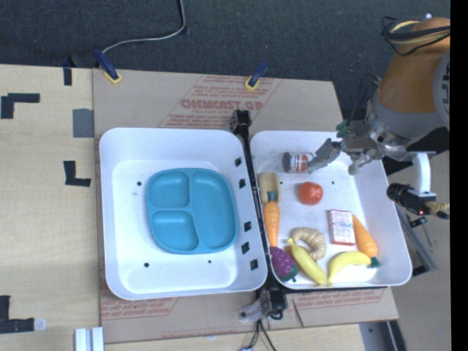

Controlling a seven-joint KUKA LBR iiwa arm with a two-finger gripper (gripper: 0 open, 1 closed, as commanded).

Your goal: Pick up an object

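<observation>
The small can (296,162) is lying on its side near the far edge of the right bin (393,234), its long axis running left to right. My fingers (338,159) are hovering just to its right, spread apart and grasping nothing, one tip nearly touching the can's right end. The red tomato (311,192) is sitting just nearside of it; I am judging a short move leftward necessary.
</observation>
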